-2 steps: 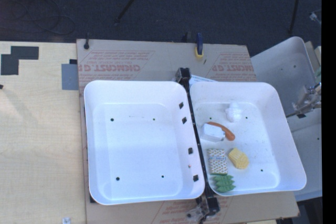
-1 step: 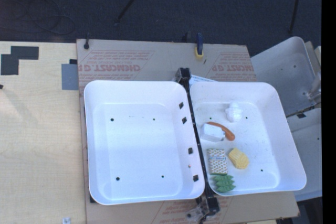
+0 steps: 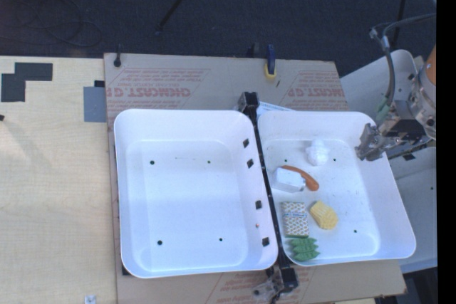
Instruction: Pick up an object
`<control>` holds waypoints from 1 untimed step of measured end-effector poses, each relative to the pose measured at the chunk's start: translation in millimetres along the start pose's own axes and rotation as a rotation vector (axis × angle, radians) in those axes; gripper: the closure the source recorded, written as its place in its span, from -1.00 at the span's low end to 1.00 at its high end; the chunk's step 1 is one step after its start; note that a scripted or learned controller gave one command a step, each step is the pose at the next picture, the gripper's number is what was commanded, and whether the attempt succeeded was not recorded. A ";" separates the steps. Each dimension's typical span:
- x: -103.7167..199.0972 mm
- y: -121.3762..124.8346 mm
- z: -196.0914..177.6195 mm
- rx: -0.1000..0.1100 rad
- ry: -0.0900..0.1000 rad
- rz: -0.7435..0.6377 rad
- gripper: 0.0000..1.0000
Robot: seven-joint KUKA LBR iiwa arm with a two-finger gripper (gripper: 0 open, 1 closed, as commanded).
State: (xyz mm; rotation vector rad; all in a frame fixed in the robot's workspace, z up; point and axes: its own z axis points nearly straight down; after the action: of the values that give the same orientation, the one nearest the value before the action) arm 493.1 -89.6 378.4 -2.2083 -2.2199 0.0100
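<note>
Two white bins sit side by side on the bench: the left bin [image 3: 185,196] bare, the right bin [image 3: 370,224] holding every candidate. The arm [image 3: 427,92] reaches in at the right, its gripper [image 3: 369,142] poised over the right bin's far right rim; how far the pincer is open I cannot tell, and nothing shows in it. The objects lie well apart from it, toward the divider: a white block [image 3: 288,179] touching an orange piece [image 3: 305,178], a patterned pad [image 3: 294,218], a yellow piece [image 3: 323,214], a green piece [image 3: 303,248], a white lump [image 3: 317,151]. Descending here would likely strike the rim; crowded items could slip or come up together.
</note>
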 end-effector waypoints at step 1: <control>-29.3 -18.9 113.2 0.005 0.000 0.009 1.00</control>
State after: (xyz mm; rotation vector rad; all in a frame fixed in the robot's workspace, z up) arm 473.1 -118.6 265.3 -2.2161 -2.2078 0.0153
